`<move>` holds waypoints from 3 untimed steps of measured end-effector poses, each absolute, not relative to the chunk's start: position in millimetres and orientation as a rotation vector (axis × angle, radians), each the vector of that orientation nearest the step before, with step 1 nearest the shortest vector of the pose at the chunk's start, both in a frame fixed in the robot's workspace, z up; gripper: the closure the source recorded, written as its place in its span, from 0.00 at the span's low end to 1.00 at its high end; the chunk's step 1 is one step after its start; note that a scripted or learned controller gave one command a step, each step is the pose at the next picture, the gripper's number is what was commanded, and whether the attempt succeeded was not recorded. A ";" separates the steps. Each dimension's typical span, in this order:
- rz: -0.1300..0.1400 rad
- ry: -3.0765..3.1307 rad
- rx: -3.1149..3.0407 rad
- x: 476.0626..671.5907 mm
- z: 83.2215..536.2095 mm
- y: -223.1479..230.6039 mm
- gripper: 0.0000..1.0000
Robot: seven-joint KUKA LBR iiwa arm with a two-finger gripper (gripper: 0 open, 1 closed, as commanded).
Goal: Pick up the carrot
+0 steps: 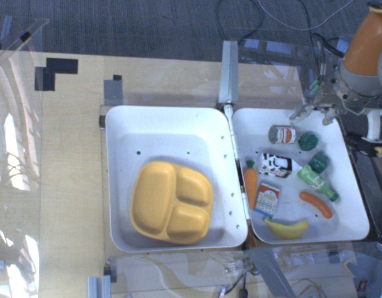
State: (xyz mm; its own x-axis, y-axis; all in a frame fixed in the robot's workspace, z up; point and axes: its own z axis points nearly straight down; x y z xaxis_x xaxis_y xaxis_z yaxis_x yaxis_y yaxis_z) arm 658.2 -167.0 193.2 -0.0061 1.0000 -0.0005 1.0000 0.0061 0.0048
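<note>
two bins, carrot (250,188) against right bin's (358,219) left wall, fingers (315,112) spread above far rim

The pale wooden table (72,166) carries two shallow white bins side by side, their inner rims touching. The left bin (119,141) sits near the middle of the table, the right bin (352,219) toward its right end. Two black markers (54,72) lie on the bare wood at the far left, well apart from the bins.
</note>
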 end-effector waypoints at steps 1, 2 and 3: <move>0.005 2.631 1.707 670.5 114.9 -102.5 0.00; 0.008 2.658 1.657 567.7 89.6 -112.5 0.00; -0.007 2.817 1.353 589.9 93.5 -99.5 0.00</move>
State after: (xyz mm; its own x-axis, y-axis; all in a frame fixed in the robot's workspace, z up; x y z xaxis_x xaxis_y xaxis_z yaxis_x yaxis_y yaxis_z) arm 589.9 -99.5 93.5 -0.6253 0.7802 -0.0166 0.7803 0.6254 0.0030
